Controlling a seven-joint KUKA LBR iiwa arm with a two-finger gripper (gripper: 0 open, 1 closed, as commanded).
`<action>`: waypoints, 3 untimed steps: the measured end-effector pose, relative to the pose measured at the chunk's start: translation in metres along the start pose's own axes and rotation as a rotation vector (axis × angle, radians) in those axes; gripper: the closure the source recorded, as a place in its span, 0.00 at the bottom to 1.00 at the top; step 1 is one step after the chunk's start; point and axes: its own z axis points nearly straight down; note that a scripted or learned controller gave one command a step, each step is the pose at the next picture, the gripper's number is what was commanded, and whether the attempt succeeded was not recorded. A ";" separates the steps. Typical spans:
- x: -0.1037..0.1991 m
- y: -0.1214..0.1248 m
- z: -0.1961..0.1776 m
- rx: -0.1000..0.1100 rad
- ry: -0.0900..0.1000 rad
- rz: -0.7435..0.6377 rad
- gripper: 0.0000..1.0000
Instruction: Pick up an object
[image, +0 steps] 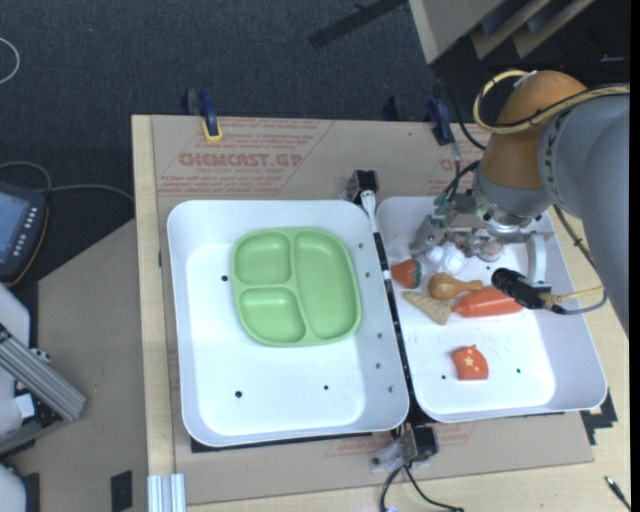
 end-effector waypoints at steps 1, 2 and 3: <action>0.001 0.000 0.016 -0.001 -0.001 0.000 0.00; 0.001 0.001 0.003 -0.006 -0.001 0.001 1.00; -0.004 0.007 -0.059 -0.011 -0.003 0.001 1.00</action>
